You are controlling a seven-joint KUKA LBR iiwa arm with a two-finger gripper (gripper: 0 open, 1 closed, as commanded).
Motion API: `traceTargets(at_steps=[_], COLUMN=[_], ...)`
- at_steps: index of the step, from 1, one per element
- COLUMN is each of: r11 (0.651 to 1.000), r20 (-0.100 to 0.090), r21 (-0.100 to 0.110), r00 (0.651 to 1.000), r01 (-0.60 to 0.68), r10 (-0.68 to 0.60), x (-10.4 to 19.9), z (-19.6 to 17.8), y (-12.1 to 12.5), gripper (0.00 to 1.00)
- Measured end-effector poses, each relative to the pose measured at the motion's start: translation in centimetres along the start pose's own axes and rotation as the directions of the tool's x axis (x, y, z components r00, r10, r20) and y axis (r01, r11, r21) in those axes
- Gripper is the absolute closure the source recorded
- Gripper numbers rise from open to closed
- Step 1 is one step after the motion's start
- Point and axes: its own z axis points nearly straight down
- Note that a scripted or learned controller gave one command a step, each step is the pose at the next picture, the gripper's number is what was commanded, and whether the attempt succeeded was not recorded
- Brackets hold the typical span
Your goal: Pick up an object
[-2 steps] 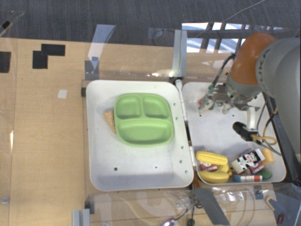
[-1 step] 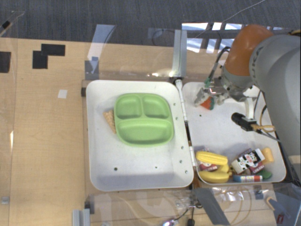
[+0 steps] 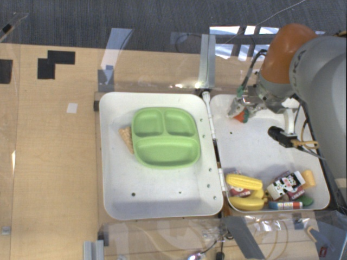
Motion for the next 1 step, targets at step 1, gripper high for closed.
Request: traceTargets(at_steps=[1], r11=[0.996], r20=[-0.003], r21=[0.009], r00=[0.996], r01=[0.092], r10=[-0.092], x=[5.13], z=[-8.61], y=[0.2], gripper=[1.0])
